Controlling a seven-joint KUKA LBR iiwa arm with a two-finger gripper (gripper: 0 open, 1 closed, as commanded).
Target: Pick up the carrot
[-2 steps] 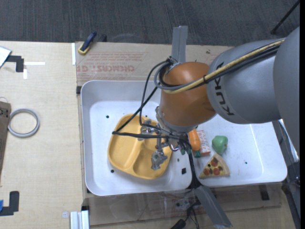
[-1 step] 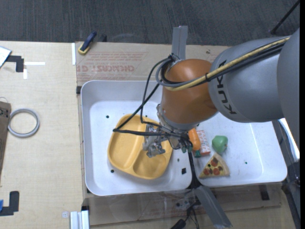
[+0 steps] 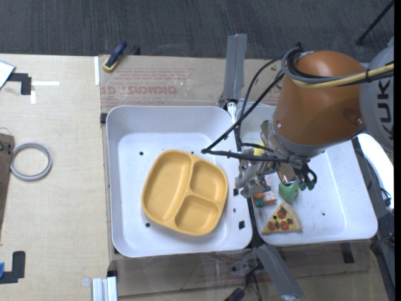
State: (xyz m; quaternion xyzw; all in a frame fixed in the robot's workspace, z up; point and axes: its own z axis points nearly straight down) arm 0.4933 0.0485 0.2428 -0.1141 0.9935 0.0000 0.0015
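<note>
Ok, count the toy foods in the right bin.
3 visible: pizza slice near the front, green piece above it, orange carrot beside the divider. The arm may hide others.

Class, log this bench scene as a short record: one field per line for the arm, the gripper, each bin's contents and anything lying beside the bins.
arm: reaches in from the right, over the right bin
gripper: low at that bin's left edge
left bin: yellow plate
right bin: pizza slice, green item, small orange piece, maybe the carrot
beside bins: tape roll on the left
</note>
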